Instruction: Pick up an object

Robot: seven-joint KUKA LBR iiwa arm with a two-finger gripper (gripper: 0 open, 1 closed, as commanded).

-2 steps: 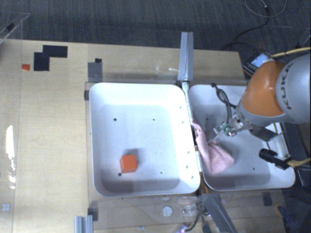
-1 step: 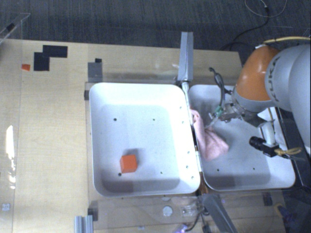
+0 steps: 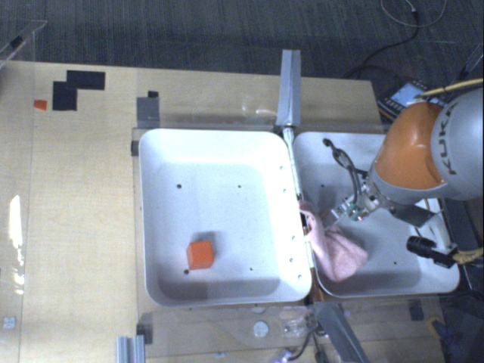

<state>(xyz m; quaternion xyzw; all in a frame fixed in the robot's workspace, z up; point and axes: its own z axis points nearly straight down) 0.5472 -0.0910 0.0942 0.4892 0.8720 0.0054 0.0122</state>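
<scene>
A small orange block point(image 3: 200, 255) lies in the left bin point(image 3: 219, 146), near its front left part. A crumpled pink cloth point(image 3: 338, 254) rests in the right bin point(image 3: 393, 282), against the wall it shares with the left bin. My gripper point(image 3: 354, 208) reaches in from the right and hovers just above and behind the cloth's upper edge. The arm's orange band point(image 3: 408, 157) hides the bin floor behind the gripper. Whether the gripper touches the cloth is unclear from this view.
A grey metal post point(image 3: 289, 89) stands behind the divider between the bins. Black blocks point(image 3: 76, 88) and a tiny orange piece point(image 3: 40, 105) lie on the wooden bench at the far left. Cables run across the floor at the top right.
</scene>
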